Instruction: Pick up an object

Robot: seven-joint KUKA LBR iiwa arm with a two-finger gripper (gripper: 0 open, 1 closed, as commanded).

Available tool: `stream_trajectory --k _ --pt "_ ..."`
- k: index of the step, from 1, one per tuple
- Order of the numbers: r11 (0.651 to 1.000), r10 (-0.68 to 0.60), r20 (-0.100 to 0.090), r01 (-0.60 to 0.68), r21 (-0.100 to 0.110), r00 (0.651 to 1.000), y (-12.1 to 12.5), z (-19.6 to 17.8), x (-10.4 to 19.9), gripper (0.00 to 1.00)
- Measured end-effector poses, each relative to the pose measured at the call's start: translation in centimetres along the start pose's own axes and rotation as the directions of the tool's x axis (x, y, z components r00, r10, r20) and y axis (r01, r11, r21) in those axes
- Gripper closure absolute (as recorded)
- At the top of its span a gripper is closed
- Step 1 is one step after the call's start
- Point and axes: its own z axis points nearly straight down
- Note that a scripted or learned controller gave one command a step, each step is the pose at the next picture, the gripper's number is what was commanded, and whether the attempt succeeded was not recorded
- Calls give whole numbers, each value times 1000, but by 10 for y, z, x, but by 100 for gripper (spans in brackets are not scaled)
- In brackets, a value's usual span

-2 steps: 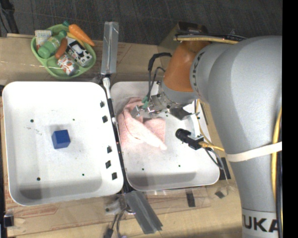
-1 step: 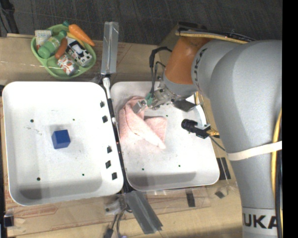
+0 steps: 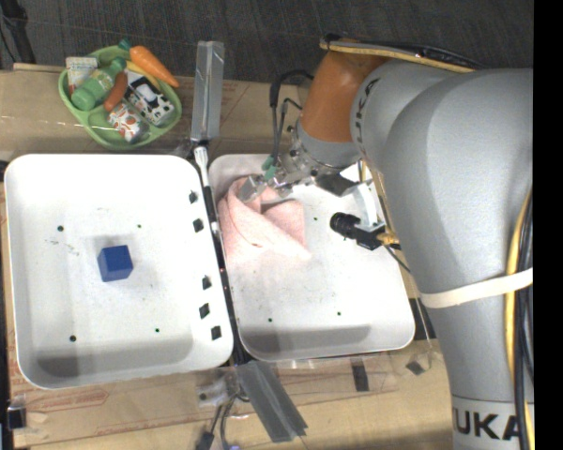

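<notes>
A crumpled pink cloth (image 3: 263, 223) lies in the upper left part of the right bin (image 3: 357, 298). My gripper (image 3: 266, 182) is down at the cloth's top edge, right on the fabric, under the orange wrist band. A blue cube (image 3: 115, 262) sits alone in the left bin (image 3: 38, 204), far from the gripper.
A green bowl (image 3: 80, 120) with a carrot and other toy food stands beyond the left bin's far corner. A grey divider rail (image 3: 207, 92) with black clips runs between the bins. My bulky grey arm covers the bench's right side.
</notes>
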Motion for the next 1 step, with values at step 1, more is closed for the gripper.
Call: stream_trajectory --k 1 --pt "1000 30 -1 -30 0 1000 1 25 1 0"
